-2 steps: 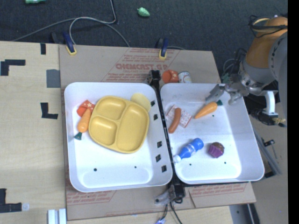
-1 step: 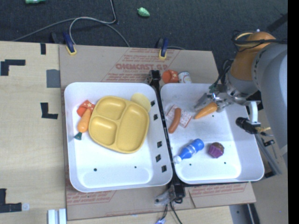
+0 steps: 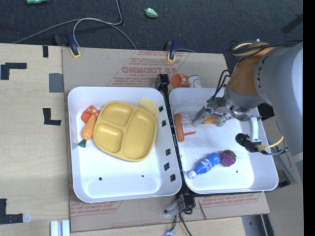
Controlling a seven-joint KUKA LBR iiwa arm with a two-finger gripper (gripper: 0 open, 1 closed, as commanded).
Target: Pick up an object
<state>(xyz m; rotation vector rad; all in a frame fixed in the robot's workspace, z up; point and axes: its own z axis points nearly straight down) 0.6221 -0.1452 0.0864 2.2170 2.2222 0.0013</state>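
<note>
Blue bottle lay near the right bin's front wall, touching a purple ball. Farther back, the gripper hung low over that bin, fingers spread, apparently pinching a small orange piece; an orange-pink block lay just beside.

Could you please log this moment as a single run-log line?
pincer: low in right white bin | grasp: unconfirmed | nearest: orange hot-dog toy | blue plastic bottle: untouched
</note>
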